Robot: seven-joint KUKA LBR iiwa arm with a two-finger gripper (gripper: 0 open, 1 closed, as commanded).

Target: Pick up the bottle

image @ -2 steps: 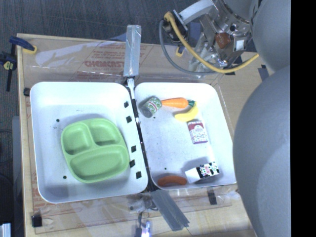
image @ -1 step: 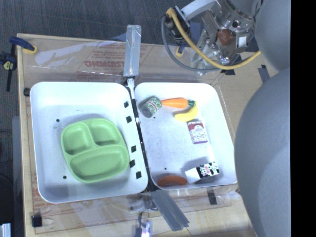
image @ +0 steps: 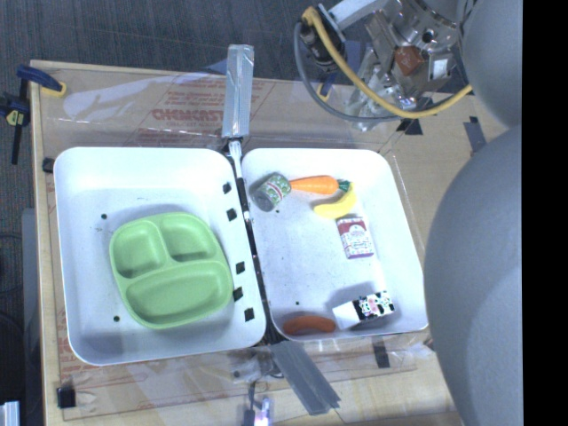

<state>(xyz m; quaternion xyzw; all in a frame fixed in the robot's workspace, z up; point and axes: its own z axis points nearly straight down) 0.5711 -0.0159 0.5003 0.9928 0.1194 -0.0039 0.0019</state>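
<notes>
The bottle [image: 355,236] is small and white with a red label. It lies flat in the middle of the right bin [image: 404,238], cap end toward the back, just below a yellow banana [image: 335,206]. My gripper [image: 389,65] hangs high beyond the back rim of the right bin, wrapped in yellow and black cables. It is well apart from the bottle, with nothing seen in its grasp.
An orange carrot [image: 313,185] and a green can [image: 272,191] lie at the back of the right bin. A brown sausage [image: 309,325] and a black-and-white box [image: 366,309] rest at its front. A green divided plate [image: 170,270] sits in the left bin [image: 75,238].
</notes>
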